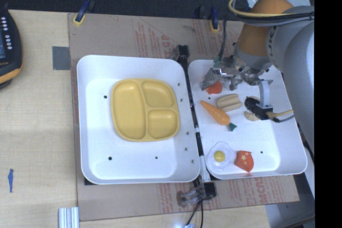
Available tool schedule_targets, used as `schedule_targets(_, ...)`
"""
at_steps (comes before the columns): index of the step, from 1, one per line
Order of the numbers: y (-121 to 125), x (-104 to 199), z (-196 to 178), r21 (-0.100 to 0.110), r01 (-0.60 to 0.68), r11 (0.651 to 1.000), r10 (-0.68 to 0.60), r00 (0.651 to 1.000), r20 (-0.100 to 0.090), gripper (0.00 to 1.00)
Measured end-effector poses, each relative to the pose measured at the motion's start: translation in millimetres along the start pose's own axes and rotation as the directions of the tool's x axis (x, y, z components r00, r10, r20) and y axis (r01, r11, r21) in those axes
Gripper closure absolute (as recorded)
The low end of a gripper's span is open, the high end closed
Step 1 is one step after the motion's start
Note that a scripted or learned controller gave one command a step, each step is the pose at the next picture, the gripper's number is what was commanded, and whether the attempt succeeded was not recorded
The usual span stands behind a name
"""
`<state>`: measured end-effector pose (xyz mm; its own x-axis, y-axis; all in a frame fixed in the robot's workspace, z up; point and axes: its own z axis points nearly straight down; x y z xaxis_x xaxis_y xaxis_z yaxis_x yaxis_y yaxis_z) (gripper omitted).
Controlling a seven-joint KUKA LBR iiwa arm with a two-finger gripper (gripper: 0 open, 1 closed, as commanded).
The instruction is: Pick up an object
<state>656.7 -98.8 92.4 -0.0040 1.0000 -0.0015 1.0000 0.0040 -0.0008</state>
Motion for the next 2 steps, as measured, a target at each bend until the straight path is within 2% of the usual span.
schedule_targets(1, 0.1, -8.6, -0.1, -0.002, -0.001, 1.000, 0.001, 1.000, 0.000, 0.00)
schedule_targets(2, -0.2, -4.3, 0.2, 0.000, 0.001, 1.000, -0.001, 1.000, 0.000, 0.00)
